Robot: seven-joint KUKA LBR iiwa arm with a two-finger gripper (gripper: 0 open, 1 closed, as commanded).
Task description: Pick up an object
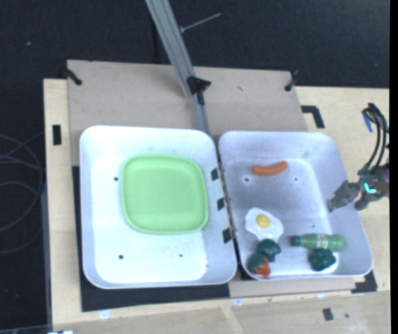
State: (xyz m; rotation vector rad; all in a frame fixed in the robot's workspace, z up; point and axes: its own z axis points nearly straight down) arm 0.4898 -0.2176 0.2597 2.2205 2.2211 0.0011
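Tool (345, 197) at right bin's (303, 145) 3 o'clock rim; open or closed, can't tell. Inside: sausage (269, 168) at 12, fried egg (263, 223) centre, green bottle (318, 241) at 5. Green plate (164, 193) in left bin (101, 207).

place: robotics lab | evidence: pale bench (150, 305) with two white bins (98, 207) clipped together, loose cables (11, 160) on dark floor, slanted metal pole (171, 37)
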